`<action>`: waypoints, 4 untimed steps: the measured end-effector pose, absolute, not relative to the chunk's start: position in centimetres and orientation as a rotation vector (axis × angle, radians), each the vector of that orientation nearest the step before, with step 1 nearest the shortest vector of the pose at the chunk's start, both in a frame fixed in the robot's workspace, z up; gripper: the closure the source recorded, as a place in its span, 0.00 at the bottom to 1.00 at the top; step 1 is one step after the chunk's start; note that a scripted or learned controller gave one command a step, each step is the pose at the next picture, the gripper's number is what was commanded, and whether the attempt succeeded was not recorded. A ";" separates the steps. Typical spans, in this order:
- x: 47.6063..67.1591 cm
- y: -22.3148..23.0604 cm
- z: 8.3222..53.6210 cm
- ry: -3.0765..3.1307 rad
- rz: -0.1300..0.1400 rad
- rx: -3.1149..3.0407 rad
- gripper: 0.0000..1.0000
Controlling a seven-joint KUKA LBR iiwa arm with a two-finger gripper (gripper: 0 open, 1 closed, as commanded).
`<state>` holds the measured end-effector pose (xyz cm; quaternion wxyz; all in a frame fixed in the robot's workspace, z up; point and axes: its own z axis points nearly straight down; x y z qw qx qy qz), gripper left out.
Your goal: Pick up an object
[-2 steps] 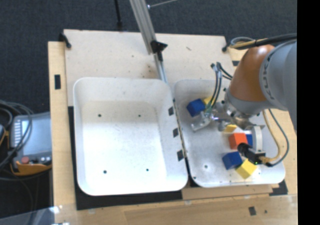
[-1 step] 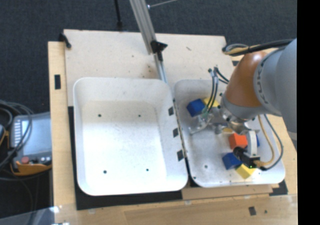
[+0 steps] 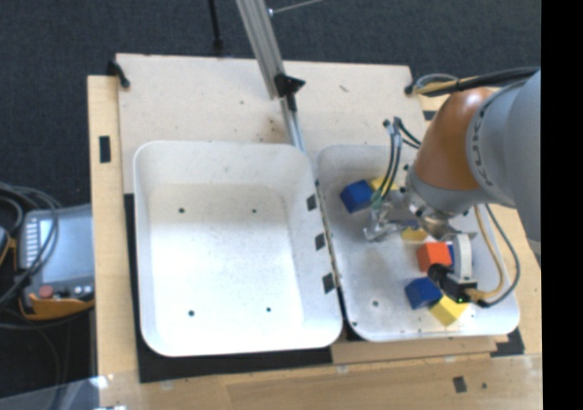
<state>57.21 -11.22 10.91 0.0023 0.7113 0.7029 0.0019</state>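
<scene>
A grey robot arm with an orange band reaches from the right into the right-hand white bin point(image 3: 364, 312), its gripper point(image 3: 381, 224) lowered near the bin's middle. Just left of the gripper lies a blue block point(image 3: 356, 196). An orange block point(image 3: 434, 255), another blue block point(image 3: 421, 292) and a yellow block point(image 3: 447, 311) cluster near the bin's lower right corner.

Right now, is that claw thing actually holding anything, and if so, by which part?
I cannot tell. The claw is low in the right bin beside a blue block, but nothing shows between its tips.
</scene>
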 end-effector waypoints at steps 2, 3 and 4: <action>57.6 -11.5 22.8 2.220 0.007 2.213 1.00; 56.3 -6.9 22.1 2.227 0.000 2.216 1.00; 55.1 -1.7 23.6 2.232 0.004 2.214 1.00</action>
